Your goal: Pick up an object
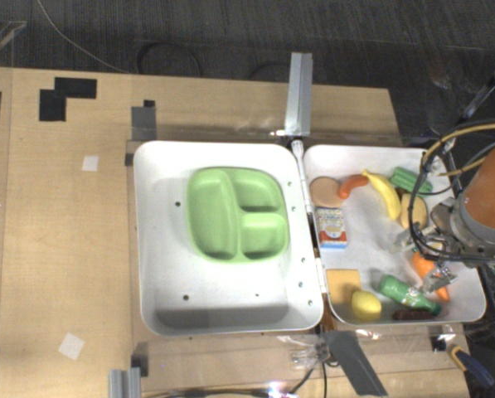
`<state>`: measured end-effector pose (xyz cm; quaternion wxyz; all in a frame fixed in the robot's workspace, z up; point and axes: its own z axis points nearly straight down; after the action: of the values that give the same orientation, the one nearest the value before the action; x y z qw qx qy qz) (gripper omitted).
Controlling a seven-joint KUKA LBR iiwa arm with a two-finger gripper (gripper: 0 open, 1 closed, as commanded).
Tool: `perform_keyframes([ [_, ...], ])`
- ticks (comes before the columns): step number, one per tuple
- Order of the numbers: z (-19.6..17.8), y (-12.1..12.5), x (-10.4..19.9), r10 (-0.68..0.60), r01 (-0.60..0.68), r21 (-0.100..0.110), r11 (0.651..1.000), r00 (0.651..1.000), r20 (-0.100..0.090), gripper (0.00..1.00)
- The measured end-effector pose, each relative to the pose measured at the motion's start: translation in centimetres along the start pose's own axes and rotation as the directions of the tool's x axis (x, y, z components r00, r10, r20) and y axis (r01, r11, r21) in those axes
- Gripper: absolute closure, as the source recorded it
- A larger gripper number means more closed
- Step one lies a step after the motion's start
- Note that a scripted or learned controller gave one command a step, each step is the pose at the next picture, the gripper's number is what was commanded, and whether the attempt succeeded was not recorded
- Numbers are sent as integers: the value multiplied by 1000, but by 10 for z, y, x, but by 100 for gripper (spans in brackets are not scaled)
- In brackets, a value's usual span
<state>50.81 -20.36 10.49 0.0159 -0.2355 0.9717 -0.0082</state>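
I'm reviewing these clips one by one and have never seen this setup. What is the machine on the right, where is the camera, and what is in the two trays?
One camera looks down at a slant on a wooden bench with two shallow white bins. The grey and orange shape at the right is a robot arm; its gripper is low over the right bin, and I cannot tell if it holds anything. The left bin holds a green divided tray. The right bin holds toy food: a banana, a small carton, a lemon, a green bottle and more.
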Motion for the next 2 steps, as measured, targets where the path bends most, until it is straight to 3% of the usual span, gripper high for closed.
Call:
perform_keyframes([
  [1,14,2,6,-73,73,-12,997,997,-12,0],
  [2,-1,-1,0,-74,74,0,997,997,1,100],
])
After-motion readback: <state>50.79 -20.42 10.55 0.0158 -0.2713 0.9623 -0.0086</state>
